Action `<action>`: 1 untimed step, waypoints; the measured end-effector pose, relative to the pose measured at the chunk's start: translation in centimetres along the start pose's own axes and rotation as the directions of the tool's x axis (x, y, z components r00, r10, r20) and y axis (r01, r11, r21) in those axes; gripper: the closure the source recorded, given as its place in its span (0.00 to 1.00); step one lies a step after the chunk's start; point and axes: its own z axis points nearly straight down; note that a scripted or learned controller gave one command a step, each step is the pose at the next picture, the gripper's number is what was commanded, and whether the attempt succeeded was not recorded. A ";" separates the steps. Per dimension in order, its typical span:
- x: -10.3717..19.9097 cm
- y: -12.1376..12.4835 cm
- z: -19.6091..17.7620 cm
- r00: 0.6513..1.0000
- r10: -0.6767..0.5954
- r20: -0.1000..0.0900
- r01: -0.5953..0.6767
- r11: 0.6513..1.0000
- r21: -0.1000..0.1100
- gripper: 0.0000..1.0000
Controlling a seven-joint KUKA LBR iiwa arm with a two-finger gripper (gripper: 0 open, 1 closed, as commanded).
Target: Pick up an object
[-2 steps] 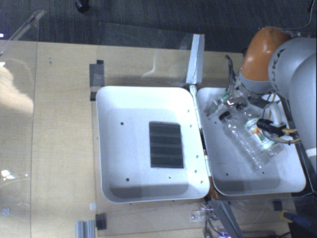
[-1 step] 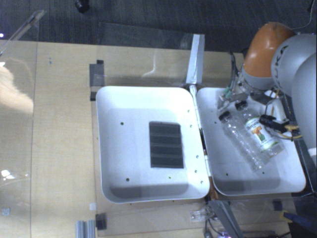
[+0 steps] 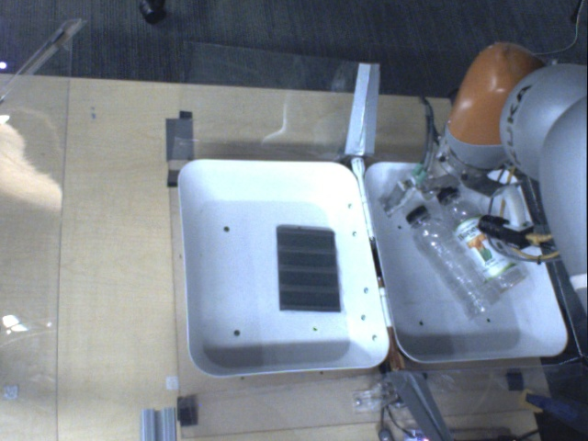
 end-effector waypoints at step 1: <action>-1.2 -0.4 0.6 0.999 -0.043 -0.012 0.043 0.999 0.002 0.00</action>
